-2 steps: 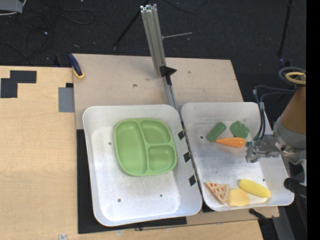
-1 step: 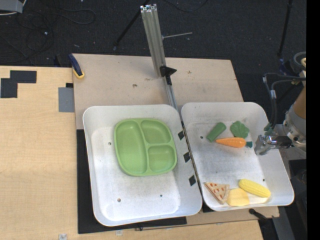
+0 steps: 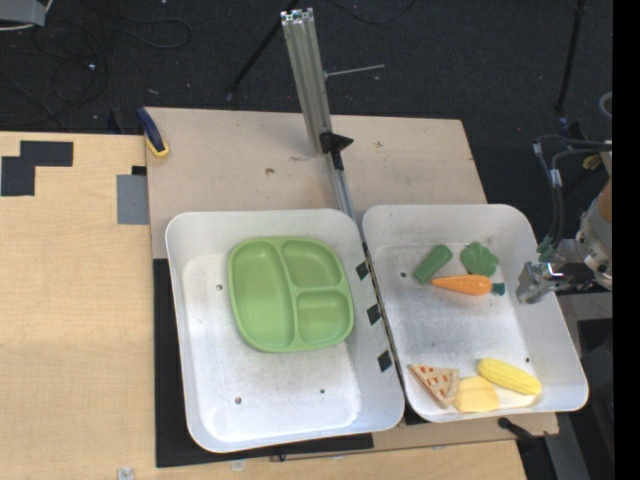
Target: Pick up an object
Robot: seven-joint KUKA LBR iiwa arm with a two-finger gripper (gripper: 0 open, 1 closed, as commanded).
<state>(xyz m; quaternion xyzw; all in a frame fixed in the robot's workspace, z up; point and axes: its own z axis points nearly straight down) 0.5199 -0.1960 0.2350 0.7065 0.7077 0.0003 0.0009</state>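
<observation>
**Mia:** Pizza slice (image 3: 434, 381), a yellow lump (image 3: 477, 397) and a corn cob (image 3: 509, 376) sit closest to us, all along the front edge of the right bin (image 3: 440, 230). What is on the left?

**Ben:** Start at the left bin (image 3: 200, 368). It has a green plate (image 3: 291, 294) with three parts. The plate lies near the back of that bin, a bit toward its right side.

**Mia:** And then the right bin?

**Ben:** In the middle of it, toward the back, is a green pickle shape (image 3: 433, 263). Next to that is a carrot (image 3: 463, 285), and just behind the carrot is a leafy green toy (image 3: 479, 258). I can't tell if they touch.

**Mia:** Where is the gripper (image 3: 530, 284)?

**Ben:** It is over the right edge of the right bin, at the end of the arm (image 3: 590, 258). It has nothing in it. It is too small and blurry for me to tell more.

**Mia:** What could it grab?

**Ben:** I think the carrot is the best pick. It is the nearest thing and lies just to the left of the gripper. Its long side runs left to right, with one end facing the gripper. So I guess the gripper has to slide left and pinch across the thin middle.

**Mia:** Has it picked anything up yet?

**Ben:** No, every toy is lying in the bin.
</observation>
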